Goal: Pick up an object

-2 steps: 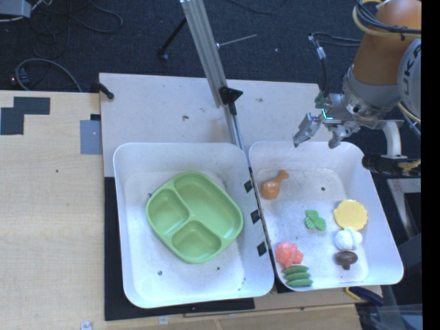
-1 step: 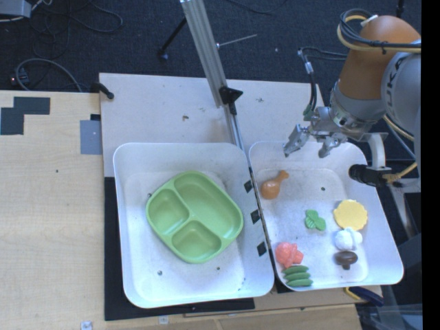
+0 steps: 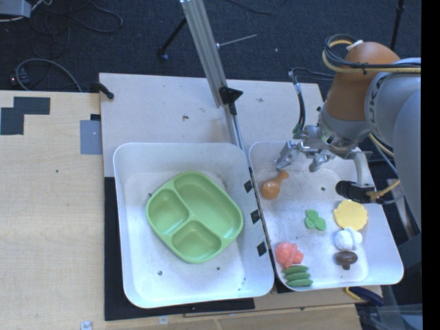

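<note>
We see the gripper (image 3: 302, 156) hanging over the back of the right bin (image 3: 388, 270), its fingers spread apart with nothing between them. Just below its left finger lies a tan pear-shaped object (image 3: 273, 184), close but seemingly not touching, though the angle makes this hard to judge. Nearer the front sit a green leaf (image 3: 315, 219), yellow disc (image 3: 350, 214) and pink piece (image 3: 289, 254). The left bin (image 3: 130, 253) holds a green divided plate (image 3: 194, 216).
</note>
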`<act>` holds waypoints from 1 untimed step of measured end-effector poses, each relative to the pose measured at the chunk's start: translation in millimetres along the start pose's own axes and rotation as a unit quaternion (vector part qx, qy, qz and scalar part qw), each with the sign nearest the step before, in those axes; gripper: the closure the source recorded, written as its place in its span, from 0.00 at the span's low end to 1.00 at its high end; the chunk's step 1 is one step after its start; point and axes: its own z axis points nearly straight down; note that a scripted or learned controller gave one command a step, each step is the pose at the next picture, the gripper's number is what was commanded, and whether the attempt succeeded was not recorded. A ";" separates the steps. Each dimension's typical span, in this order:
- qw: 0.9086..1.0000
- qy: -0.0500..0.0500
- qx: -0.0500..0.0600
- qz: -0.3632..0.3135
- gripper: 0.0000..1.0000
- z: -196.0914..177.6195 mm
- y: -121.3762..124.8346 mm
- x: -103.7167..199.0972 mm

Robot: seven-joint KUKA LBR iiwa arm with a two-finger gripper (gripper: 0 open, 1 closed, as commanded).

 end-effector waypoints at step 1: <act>1.000 0.000 -0.001 0.000 0.00 54.1 -0.9 1.2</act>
